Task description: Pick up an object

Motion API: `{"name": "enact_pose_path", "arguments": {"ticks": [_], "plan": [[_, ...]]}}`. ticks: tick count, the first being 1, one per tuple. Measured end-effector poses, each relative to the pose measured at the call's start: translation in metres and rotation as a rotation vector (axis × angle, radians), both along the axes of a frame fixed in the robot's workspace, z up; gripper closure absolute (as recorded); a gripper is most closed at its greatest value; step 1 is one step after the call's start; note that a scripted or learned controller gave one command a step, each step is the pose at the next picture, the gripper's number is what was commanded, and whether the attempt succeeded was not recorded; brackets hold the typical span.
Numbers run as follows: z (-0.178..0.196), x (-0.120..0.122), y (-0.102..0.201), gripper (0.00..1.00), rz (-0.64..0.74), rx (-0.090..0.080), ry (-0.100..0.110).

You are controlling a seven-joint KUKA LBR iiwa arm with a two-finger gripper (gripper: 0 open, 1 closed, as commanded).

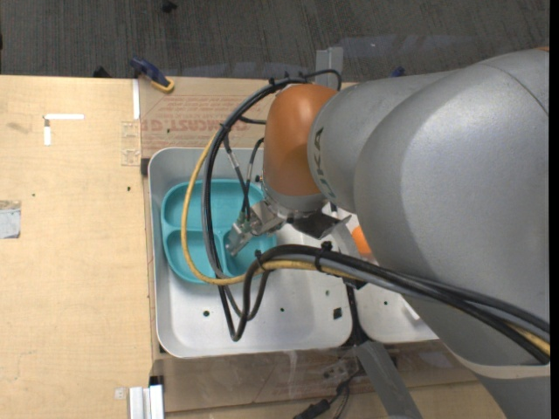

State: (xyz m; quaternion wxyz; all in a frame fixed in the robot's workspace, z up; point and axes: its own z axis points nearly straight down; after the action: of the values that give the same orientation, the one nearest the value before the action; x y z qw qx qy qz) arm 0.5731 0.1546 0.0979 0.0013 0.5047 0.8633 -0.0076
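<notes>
A teal two-compartment tray (188, 225) lies in the left white bin (262, 326), against its left wall. My gripper (242, 234) hangs over the tray's right side, low and close to it. The grey arm with its orange band (293, 142) reaches in from the right and covers most of the tray's right edge. Yellow and black cables (214, 234) loop in front of the tray. I see nothing between the fingers from this angle. An orange object (360, 238) peeks out beneath the arm at the bins' divide.
The right bin (393, 317) is mostly hidden under the arm. A wooden bench top (70, 234) spreads to the left of the bins. A brown cardboard sheet (201, 116) lies behind the left bin, with a blue and yellow clamp (150, 72) at its corner.
</notes>
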Motion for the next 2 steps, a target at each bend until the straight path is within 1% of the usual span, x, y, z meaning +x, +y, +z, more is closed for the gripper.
{"name": "enact_pose_path", "arguments": {"ticks": [1, 2], "plan": [[0.000, -0.050, 0.024, 0.00, -0.559, -0.005, -0.016], [0.002, -0.052, 0.001, 1.00, -0.583, -0.043, -0.010]]}}
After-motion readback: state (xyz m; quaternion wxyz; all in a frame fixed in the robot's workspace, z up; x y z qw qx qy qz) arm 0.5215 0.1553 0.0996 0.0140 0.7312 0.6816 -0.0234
